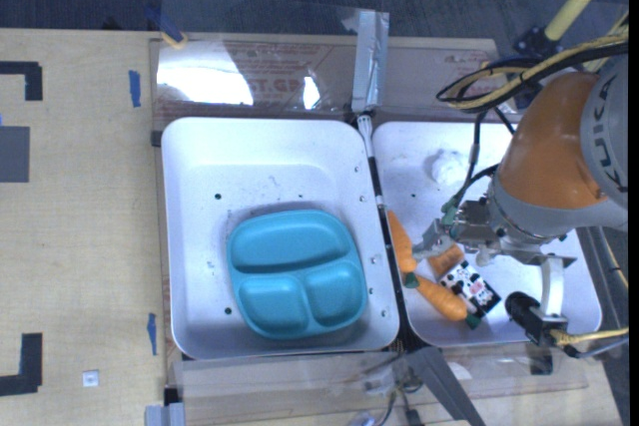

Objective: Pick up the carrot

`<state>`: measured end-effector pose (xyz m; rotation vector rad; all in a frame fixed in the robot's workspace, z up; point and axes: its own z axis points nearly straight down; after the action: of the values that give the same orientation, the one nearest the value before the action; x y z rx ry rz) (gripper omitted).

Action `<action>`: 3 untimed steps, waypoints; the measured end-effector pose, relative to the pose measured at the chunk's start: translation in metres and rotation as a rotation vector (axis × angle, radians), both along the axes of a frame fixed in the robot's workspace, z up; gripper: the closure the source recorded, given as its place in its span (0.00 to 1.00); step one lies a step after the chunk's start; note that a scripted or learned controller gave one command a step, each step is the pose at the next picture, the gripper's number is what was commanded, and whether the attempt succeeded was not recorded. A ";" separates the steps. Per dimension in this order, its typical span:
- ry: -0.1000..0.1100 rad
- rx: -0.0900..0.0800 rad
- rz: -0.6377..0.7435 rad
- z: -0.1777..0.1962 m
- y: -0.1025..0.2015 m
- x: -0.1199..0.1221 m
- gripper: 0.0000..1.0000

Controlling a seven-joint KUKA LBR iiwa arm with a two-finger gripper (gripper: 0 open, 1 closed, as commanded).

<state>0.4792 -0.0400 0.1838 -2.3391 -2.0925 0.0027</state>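
Camera view: hovering low over the right bin, just right of the blue tray sitting in the left bin. Gripper hanging close above the clutter; impossible to tell how wide. Two orange carrot-like pieces lying near the bin's left wall: carrot beside a black-and-white toy, second orange piece closer to the divider. Judging the approach: better centring over the carrot's middle, aligning across its length, keeping clear of the toy.
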 end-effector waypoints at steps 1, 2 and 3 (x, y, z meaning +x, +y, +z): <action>0.001 0.001 0.129 0.000 -0.007 0.000 0.00; -0.001 0.001 0.372 0.000 -0.004 0.000 0.00; -0.004 0.000 0.318 -0.086 -0.059 0.001 0.00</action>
<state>0.4800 -0.0990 0.0979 -1.9806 -2.4384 -0.0019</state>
